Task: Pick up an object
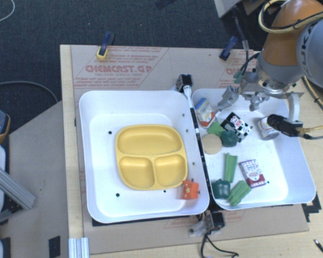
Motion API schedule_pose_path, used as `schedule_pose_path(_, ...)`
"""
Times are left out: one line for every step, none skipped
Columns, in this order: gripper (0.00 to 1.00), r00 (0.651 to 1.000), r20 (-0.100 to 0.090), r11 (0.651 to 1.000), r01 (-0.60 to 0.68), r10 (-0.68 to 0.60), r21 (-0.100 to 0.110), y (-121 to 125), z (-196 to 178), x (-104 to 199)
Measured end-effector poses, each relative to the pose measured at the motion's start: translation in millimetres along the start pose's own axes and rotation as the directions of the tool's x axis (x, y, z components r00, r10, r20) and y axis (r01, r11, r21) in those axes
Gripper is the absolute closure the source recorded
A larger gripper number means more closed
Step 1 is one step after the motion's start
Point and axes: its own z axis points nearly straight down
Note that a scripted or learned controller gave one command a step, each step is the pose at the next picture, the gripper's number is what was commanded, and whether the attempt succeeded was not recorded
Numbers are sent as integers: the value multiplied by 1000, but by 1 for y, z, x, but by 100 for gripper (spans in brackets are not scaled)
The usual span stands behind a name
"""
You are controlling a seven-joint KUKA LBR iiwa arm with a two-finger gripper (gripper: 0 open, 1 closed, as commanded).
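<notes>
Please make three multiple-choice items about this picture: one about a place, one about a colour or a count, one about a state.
1. Where does the small orange block lie?
A. in the left bin, beside the yellow tray
B. in the right bin
C. on the cardboard

2. How many compartments has the yellow tray?
A. two
B. three
C. five

3. How does the gripper stand to the right bin?
A. above its far end
B. resting on the yellow tray
C. outside both bins, over the floor

Answers: 1 A, the block lies by the tray's near right corner in the left bin. 2 B, one long section and two smaller ones show. 3 A, the wrist hangs above the far items.
</notes>
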Motion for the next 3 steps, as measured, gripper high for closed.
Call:
schedule_pose_path(0,1000,2,1000,2,-2,-15,3,-9,0)
schedule_pose_path(0,1000,1,1000,2,-2,-8,4,56,1)
schedule_pose_path(0,1000,5,1000,3,-3,-20,6,94,1)
